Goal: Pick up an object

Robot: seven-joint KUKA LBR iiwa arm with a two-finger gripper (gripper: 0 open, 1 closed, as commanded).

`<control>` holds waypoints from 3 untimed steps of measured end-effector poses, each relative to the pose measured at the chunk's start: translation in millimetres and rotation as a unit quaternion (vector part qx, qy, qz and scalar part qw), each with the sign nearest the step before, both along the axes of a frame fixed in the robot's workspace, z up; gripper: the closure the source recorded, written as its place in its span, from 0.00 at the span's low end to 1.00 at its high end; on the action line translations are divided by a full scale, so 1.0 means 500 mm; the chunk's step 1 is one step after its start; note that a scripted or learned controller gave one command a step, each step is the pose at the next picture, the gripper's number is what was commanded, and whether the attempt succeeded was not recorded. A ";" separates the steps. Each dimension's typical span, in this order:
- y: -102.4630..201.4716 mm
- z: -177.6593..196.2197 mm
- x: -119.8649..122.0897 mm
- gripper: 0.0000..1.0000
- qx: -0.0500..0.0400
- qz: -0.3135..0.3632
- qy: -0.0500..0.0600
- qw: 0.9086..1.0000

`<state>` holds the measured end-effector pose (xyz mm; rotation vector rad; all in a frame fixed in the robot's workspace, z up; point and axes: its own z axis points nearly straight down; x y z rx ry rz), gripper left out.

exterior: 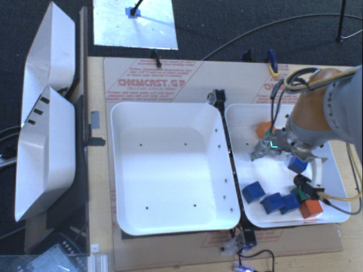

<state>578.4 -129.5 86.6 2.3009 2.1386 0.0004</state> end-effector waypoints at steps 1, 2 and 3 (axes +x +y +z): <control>-0.127 0.001 -0.124 0.00 0.002 0.036 0.001 0.999; -0.003 0.001 -0.013 0.00 0.000 0.040 -0.001 0.999; 0.010 0.002 0.135 0.00 -0.001 0.038 -0.002 0.999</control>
